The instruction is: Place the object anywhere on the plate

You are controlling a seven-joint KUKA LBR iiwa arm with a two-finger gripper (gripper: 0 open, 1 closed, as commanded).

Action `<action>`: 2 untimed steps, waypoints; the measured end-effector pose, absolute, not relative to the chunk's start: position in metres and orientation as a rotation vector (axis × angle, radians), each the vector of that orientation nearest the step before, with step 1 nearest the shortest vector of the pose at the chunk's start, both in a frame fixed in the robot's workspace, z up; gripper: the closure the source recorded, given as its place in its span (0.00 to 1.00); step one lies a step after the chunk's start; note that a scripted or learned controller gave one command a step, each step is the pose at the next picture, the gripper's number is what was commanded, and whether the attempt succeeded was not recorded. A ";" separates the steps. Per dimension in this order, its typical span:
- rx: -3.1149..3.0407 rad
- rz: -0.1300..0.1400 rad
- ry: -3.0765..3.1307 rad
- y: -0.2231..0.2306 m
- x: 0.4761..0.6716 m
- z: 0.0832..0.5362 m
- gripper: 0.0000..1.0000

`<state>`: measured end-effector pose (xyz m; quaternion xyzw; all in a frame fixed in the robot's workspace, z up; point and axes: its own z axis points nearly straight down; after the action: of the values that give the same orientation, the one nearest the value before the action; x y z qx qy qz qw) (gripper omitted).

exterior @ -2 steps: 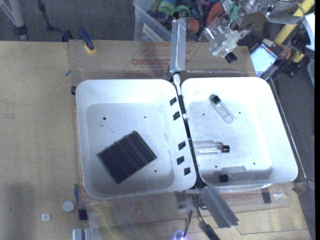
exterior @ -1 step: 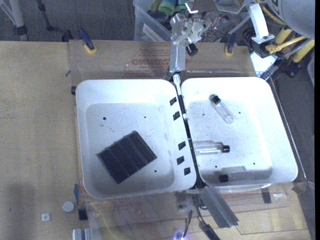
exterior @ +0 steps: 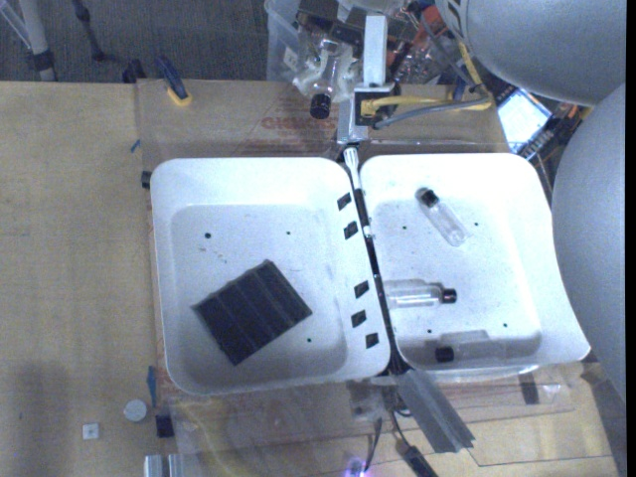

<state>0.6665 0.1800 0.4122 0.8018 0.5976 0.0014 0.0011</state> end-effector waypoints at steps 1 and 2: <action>2.720 0.005 1.567 0.107 0.667 0.435 1.00; 2.769 -0.006 1.490 0.226 0.665 0.323 1.00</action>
<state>0.6654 0.2262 0.3228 0.8806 0.4738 -0.0018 -0.0013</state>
